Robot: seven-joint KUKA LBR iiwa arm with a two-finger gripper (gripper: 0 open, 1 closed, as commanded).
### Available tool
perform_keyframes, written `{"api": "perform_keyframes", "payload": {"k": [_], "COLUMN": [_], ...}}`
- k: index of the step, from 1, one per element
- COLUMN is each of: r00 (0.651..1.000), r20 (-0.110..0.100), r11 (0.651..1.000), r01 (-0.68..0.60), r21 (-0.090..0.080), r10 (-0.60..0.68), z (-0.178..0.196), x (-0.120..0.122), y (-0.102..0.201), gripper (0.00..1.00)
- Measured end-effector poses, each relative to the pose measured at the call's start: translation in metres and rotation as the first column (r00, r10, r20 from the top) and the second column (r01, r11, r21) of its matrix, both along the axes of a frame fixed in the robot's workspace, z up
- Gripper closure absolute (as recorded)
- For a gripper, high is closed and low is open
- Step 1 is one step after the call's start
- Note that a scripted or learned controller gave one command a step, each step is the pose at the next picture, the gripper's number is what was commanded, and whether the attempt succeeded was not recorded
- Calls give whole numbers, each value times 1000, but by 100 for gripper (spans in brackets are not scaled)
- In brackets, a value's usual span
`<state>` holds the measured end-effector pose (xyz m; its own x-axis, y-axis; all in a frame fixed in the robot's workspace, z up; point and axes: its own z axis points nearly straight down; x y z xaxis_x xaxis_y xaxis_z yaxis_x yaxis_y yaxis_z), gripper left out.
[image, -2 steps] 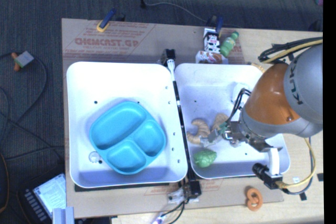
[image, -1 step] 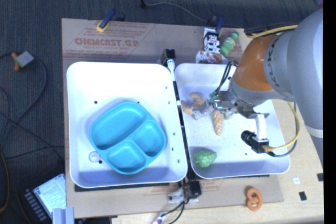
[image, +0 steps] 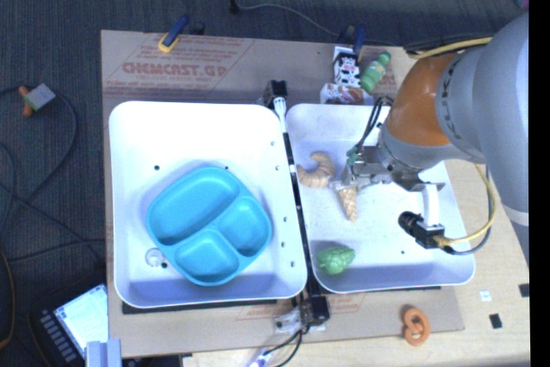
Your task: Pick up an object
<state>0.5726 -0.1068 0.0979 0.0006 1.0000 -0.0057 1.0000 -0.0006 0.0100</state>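
On brown bench [image: 172, 77], two white bins [image: 129, 185], dark carpet, tool [image: 354, 178] grip unclear

Both bins are plain white, the left bin [image: 129, 185] and the right bin [image: 395, 258]. In the left one lies a sky-blue divided plate [image: 209, 223]. The right one has a tan croissant-shaped piece [image: 316, 170], a pale beige cone-like piece [image: 348, 202] and, nearer, a green lumpy object [image: 333, 259]. The arm [image: 481, 99] is grey with an orange band. The bench [image: 172, 69] is light brown board with faded red lettering. On its near right edge sits an orange ring [image: 416, 324].
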Motion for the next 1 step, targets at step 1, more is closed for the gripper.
{"api": "perform_keyframes", "payload": {"k": [1], "r00": [1000], "r20": [-8], "r11": [1000], "r01": [-2], "r21": [5], "r10": [2], "z": [118], "x": [3], "y": [45], "gripper": [100]}}
